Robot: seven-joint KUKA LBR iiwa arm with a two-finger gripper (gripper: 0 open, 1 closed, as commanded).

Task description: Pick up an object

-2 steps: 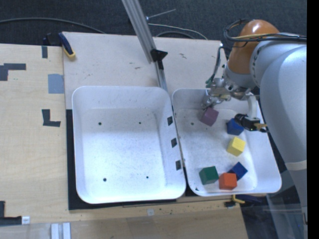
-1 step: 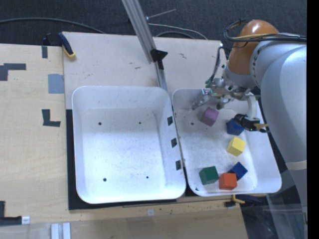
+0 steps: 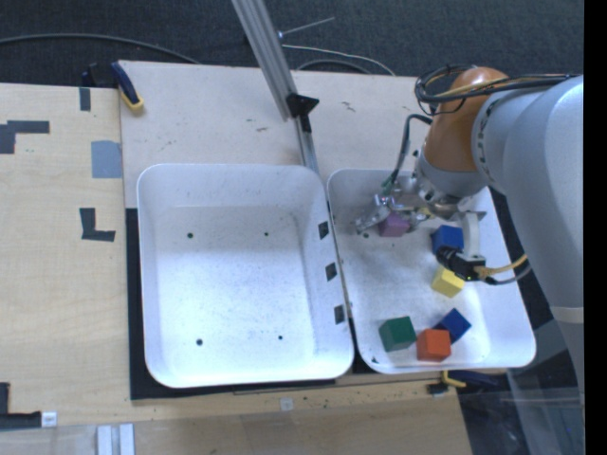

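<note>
In the right bin (image 3: 517,341), near its far left corner, my gripper (image 3: 391,220) reaches down from the grey arm with the orange band. A small purple block (image 3: 395,224) sits between its two fingers, low over the bin floor, and the fingers close on it from both sides. More blocks lie in the same bin: a blue one (image 3: 448,239) just right of the gripper, a yellow one (image 3: 448,282) below that, and a green one (image 3: 397,333), an orange one (image 3: 433,345) and another blue one (image 3: 456,322) near the front edge.
The left bin (image 3: 152,254) stands beside the right one, and their rims meet. A slanted metal rail (image 3: 270,55) comes down from the top to the gap between the bins. A yellow-and-blue clamp (image 3: 127,87) lies at the bench's far left corner.
</note>
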